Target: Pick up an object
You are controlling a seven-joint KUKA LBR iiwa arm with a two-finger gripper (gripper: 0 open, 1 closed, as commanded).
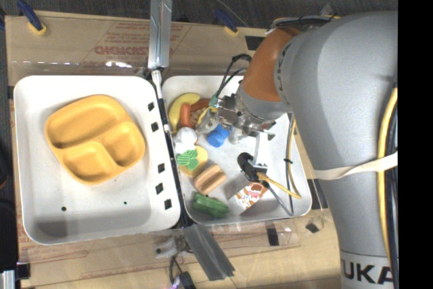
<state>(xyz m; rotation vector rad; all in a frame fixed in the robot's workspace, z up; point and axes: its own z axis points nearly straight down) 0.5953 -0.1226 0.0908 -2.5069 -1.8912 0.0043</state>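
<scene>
Starting at the left, the left bin [34, 213] holds one item: a yellow divided tray [95, 137], lying flat toward the upper half and well apart from the arm. A row of black clips runs along the divider between the two bins.

The right bin [298, 203] is crowded. Against its left wall sit a yellow banana-shaped toy [180, 107] with a red piece beside it, then a white object [185, 137], a green-and-yellow item [191, 159], a hot-dog toy [210, 179] and a dark green piece [209, 206] at the bottom. A small printed carton [249, 195] lies lower right.

The gripper [220, 124] is low in the upper part of this bin, directly above a blue cup-like object [218, 137], judged the likely target. Whether the pincer is released or clenched cannot be told; the wrist hardware hides it, and nothing is visibly held.

Risks, by judgement: the blue object is hemmed in by the banana and the white object, so a descent could strike a neighbour or trap two items. Its rounded form may slip out. The dangling cable [277, 187] could snag the carton.
</scene>
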